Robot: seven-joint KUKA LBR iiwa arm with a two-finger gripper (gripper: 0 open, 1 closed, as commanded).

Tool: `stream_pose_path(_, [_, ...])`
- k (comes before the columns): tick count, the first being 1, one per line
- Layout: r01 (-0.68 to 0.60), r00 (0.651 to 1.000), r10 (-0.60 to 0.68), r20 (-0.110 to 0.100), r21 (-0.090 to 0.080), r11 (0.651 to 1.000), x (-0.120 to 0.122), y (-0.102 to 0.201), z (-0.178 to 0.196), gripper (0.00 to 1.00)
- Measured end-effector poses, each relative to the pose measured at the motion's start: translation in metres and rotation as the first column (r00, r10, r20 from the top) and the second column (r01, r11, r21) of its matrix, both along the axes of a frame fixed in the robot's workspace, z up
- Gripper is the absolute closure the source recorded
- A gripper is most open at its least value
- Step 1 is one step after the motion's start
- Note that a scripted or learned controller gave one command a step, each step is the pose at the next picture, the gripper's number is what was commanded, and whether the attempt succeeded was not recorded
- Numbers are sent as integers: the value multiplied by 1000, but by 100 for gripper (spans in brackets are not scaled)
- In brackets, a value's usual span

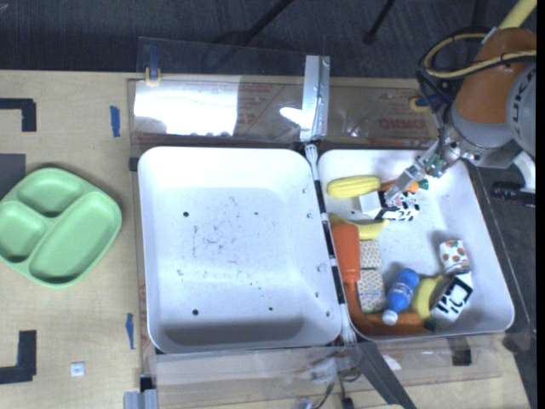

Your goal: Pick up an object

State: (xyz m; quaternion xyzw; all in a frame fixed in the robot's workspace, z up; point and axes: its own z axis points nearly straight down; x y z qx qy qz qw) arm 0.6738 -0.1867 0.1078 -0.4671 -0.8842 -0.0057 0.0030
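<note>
Gripper sits low in right bin, just above black-and-white toy, beside yellow corn; cannot tell its state. Left bin alongside, green tray on surface at left.

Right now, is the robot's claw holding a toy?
Gripper: low in the right bin, over a black-and-white toy; a hold cannot be told.

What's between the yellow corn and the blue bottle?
In the camera view, a waffle-patterned cracker lies between the corn and the bottle, beside the orange carrot.
</note>
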Motion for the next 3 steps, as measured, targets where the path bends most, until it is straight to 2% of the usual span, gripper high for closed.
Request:
stream_pose_path(1, [-224, 975, 224, -1, 8, 975, -1, -25, -3, 0])
stream_pose_path(2, [-435, 900, 435, 3, -13, 900, -125, -1, 39, 0])
stream_pose_path(3, [-503, 864, 503, 3, -14, 864, -66, -7, -15, 0])
